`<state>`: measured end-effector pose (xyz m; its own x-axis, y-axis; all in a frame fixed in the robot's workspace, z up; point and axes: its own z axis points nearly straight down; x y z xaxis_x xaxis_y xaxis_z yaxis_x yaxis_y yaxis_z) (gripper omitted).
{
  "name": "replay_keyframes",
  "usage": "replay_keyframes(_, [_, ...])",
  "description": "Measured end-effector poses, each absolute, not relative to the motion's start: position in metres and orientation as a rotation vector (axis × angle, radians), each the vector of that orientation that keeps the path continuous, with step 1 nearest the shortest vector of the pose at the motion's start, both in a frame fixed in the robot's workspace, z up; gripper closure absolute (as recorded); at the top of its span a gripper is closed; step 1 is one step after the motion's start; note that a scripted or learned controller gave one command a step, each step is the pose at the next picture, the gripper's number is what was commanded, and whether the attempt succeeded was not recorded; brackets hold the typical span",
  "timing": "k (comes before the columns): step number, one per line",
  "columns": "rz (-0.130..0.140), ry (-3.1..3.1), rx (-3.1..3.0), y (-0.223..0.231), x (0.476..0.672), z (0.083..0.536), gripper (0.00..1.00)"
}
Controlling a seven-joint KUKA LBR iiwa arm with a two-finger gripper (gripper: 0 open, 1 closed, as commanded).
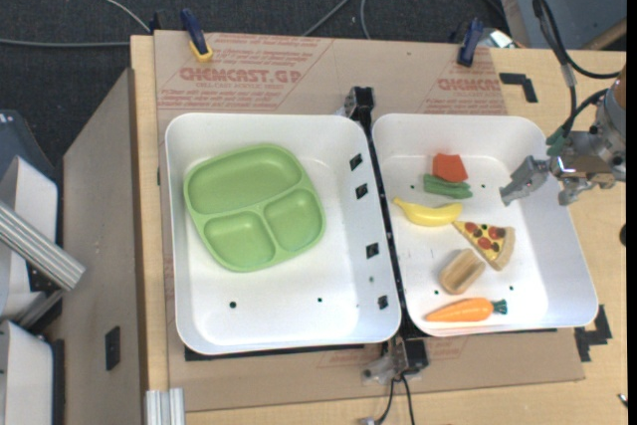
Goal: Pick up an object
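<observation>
Carrot (pixel 464 311) sits well down-left of the gripper (pixel 542 180) — fingers spread wide, holding nothing — best drop squarely over one piece.

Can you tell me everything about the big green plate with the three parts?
The light green plastic divided plate has rounded corners and three sunken compartments: one long one along its far side and two smaller ones on its near side. It looks smooth and matte, with nothing in it. It lies flat on the floor of the left shallow white bin, turned slightly askew, in the bin's far-left part. The bin floor is what it touches.
</observation>
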<state>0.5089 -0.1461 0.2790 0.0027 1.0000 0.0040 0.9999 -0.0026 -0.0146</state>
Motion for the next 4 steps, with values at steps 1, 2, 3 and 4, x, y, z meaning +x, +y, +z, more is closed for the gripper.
replay_keyframes(1, [0.003,-2.219,-2.218,-0.146,0.511,0.284,0.00])
replay_keyframes(2, [0.006,-2.215,-2.215,-0.141,0.513,0.239,0.00])
replay_keyframes(3, [0.007,-2.214,-2.214,-0.133,0.515,0.178,0.00])
replay_keyframes(4, [0.006,-2.214,-2.214,-0.125,0.521,0.126,0.00])
